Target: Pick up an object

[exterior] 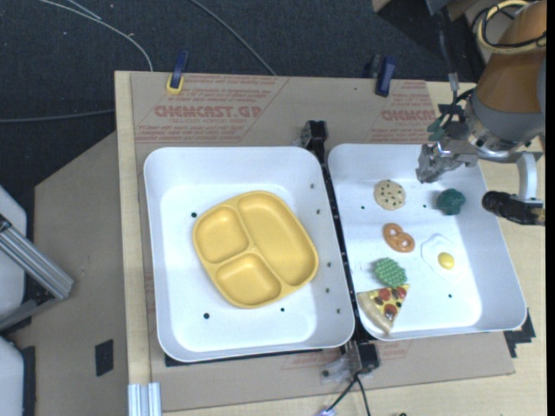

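End effector above right bin

Yellow divided plate in left bin — two blue clamps behind.

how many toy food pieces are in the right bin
6: cookie, dark green piece, pretzel, fried egg, light green piece, pizza slice. None look hidden.

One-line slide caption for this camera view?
Gripper at the right bin's far edge near toy foods; yellow divided plate in the left bin.
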Robot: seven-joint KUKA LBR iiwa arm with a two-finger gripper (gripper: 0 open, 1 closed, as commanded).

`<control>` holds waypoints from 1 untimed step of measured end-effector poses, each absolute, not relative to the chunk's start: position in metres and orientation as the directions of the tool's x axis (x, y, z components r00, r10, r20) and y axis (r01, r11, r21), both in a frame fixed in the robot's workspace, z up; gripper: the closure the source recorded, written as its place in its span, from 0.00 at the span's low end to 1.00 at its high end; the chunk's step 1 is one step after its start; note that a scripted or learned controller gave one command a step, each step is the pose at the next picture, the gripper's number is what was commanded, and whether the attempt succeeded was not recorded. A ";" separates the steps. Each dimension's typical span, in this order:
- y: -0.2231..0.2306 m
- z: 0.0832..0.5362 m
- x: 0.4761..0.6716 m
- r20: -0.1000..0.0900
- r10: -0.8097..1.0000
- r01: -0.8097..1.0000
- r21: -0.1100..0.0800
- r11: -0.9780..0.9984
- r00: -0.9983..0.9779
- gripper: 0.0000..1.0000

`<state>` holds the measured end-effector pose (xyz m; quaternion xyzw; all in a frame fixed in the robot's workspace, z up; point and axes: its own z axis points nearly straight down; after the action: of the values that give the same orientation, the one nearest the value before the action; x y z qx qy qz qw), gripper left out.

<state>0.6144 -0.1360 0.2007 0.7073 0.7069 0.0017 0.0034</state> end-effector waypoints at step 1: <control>-0.136 0.255 0.616 -0.002 1.000 1.000 0.008 0.001 -0.001 1.00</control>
<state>0.6159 -0.1362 0.2549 0.7067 0.7075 0.0021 0.0038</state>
